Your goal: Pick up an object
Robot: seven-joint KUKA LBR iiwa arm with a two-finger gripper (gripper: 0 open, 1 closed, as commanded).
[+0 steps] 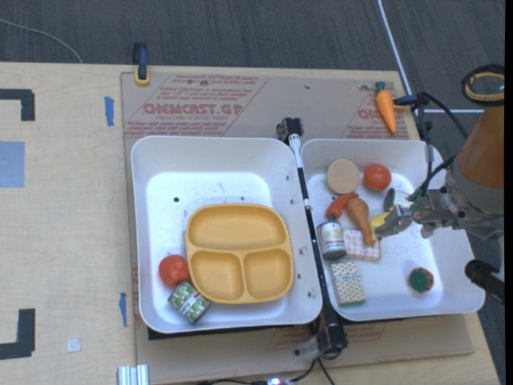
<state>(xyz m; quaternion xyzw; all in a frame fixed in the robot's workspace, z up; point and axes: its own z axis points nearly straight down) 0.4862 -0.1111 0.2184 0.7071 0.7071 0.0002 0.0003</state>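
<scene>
- I see the pincer [390, 217] low in the right bin [449, 299], beside the drumstick [360, 216].
- I cannot tell its opening or any hold.

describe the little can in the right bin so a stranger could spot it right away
Start at the right bin and go to its left wall. The can stands there, just above a speckled packet. It is the only shiny metal cylinder among the toy foods.

Red print "CHEMCAST GP" repeats, upside down to my view, on the brown sheet [200, 103] under my bins; smaller lines unreadable.
</scene>
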